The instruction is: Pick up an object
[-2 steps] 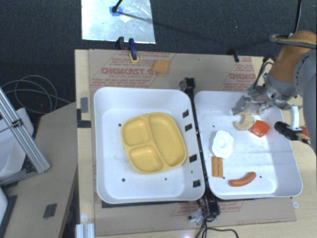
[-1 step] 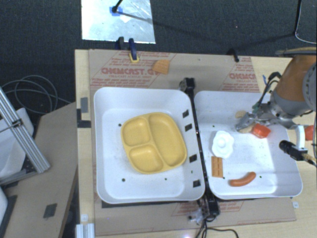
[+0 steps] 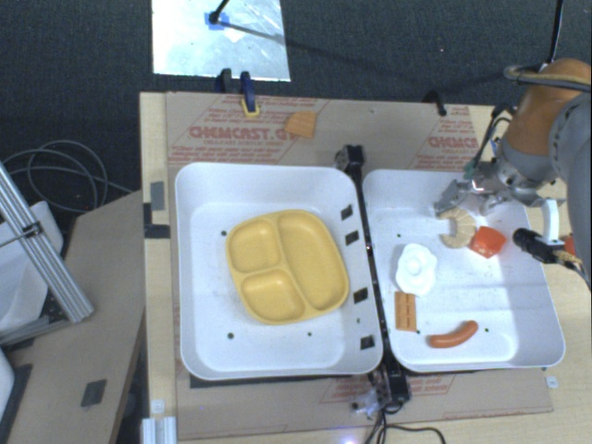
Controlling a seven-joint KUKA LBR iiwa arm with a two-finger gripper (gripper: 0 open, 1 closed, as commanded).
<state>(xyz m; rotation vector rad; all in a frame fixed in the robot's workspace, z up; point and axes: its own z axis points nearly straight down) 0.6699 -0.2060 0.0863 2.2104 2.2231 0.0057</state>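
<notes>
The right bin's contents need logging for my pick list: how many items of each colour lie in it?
Items in the right bin, by colour:
White: 1, the fried egg
Red: 1, the red piece
Tan: 1, the curved piece
Orange-brown: 2, the sausage and the waffle stick
Total: 5

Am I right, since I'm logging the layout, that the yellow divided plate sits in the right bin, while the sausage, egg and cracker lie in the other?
Not quite. The camera view shows the yellow divided plate in the left bin; the sausage, egg and cracker lie in the right bin.
</notes>
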